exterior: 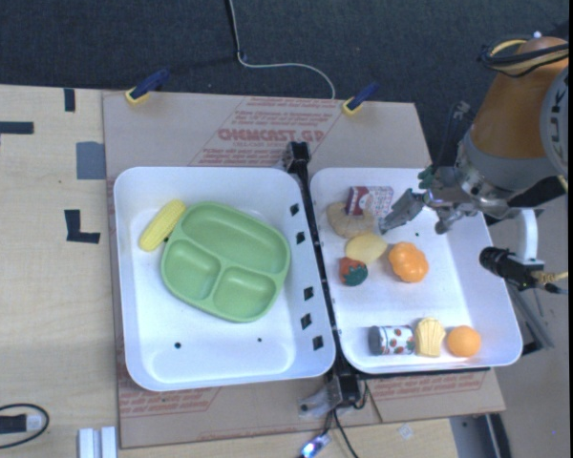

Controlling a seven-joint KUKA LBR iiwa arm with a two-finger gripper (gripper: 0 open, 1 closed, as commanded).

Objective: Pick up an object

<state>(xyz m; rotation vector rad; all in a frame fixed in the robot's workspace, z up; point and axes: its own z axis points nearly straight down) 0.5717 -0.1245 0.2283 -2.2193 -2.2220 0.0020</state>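
a: gripper (422, 212) over right bin (477, 299), fingers spread, nothing between them. arm cut off at right edge.
b: objects?
a: orange (408, 261) just below it; carton (370, 200) beside, label unreadable. tray (225, 260), corn (161, 223) in left bin (138, 284).

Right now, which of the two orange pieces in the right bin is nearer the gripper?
The larger orange piece mid-bin, just below the gripper; the small orange ball sits at the front edge.

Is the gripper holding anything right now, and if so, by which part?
Nothing is held. The gripper hangs open over the right bin, above and right of the orange fruit, with nothing between its jaws.
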